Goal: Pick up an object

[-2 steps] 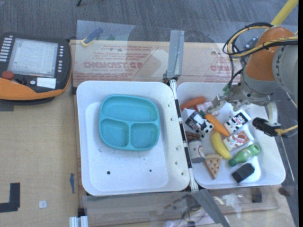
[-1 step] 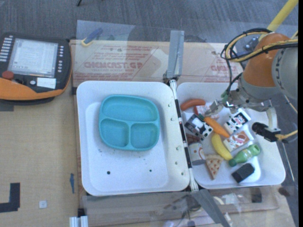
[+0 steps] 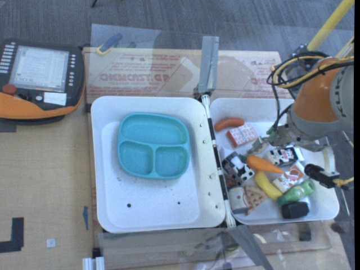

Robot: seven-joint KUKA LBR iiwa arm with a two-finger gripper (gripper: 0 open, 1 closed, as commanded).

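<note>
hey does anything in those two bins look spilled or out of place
Nothing looks spilled or damaged. The blue divided plate sits flat in the left bin; the toys, including the carrot and banana, lie jumbled in the right bin.

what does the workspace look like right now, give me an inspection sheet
surface: wooden bench bearing two shallow white bins side by side, left bin and right bin.
job's things: right bin holds a heap of small items, among them a carrot, banana, sausage, red-and-white box, black-and-white cow toy, pizza slice, green item and black item.
clutter: teal divided plate in the left bin.
grippers: gripper low over the right bin, beside the carrot; grip state cannot be told.
cables: yellow and black cables looped above the arm.
surroundings: teach pendant at the bench's far left; grey carpet beyond.
</note>
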